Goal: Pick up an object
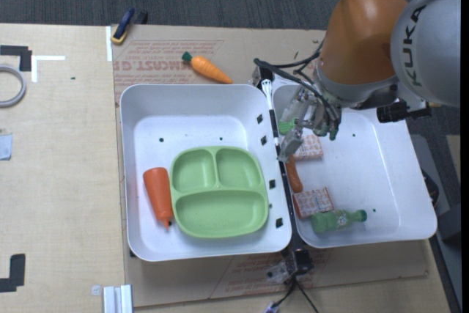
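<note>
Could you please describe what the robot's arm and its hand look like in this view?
The arm is bulky and rounded, light grey with black KUKA lettering and a broad orange band above the wrist. Thin black cables loop around the wrist. The hand is a small, metallic grey assembly with green-tinted parts.

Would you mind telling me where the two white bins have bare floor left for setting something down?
Left white bin: a bare strip along its far wall, above the green three-compartment plate; the orange cylinder crowds the plate's left. Right white bin: its right half is bare; its left side is crowded by the gripper, two red-patterned packets and the green bottle.
</note>
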You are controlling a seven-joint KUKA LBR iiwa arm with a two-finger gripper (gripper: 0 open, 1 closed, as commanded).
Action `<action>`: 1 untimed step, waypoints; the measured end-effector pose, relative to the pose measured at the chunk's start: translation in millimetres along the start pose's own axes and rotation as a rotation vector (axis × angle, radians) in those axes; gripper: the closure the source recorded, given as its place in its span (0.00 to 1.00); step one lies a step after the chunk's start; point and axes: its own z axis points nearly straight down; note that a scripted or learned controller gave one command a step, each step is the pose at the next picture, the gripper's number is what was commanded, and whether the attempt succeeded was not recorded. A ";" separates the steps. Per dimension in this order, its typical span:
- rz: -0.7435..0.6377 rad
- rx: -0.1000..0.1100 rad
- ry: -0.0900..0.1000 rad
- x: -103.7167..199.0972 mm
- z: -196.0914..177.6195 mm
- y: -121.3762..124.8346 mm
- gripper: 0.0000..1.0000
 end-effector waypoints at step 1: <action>-0.462 -0.001 0.001 24.2 -0.5 7.5 0.00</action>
